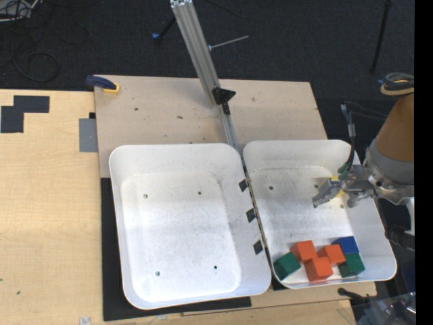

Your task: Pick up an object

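Blocks lie heaped in the near corner of the right bin, and any one of them would serve as the object to pick up. They look like small rigid cubes, probably wood or hard plastic, so I judge them light, stiff and not fragile; their flat faces should give a two-finger grip good purchase, though smooth paint could make them a little slippery. The trouble is the crowding: they sit touching one another, so fingers coming down between two blocks may jam or push the pile aside. The best hold would be across two opposite flat sides of a block at the edge of the cluster, such as the green block on the left or the blue block toward the back right, where one side is free.

The pile holds about three orange pieces in the middle, a green one at each end and a blue one behind. The end effector hovers over the middle of the right bin, well apart from the blocks, with nothing between its fingers; whether it stands open or closed I cannot tell. The left bin sits beside it on the tabletop.
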Robot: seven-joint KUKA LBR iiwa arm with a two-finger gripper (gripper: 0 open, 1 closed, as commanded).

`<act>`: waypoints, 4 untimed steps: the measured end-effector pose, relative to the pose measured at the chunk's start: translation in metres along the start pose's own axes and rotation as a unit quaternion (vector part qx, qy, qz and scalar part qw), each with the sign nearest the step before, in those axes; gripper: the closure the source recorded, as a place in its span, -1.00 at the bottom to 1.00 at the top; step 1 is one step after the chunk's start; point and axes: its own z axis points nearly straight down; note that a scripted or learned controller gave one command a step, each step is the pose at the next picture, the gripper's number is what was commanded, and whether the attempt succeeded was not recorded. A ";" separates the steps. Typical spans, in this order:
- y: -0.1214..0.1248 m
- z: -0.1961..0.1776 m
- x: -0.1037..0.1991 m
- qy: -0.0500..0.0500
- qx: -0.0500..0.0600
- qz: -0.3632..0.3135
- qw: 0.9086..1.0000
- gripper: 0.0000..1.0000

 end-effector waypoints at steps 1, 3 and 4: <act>0.003 0.061 0.008 0.000 0.000 0.001 1.000 -1.00; 0.004 0.091 0.007 0.000 -0.004 0.006 1.000 1.00; 0.008 0.029 0.003 -0.002 -0.006 0.000 1.000 1.00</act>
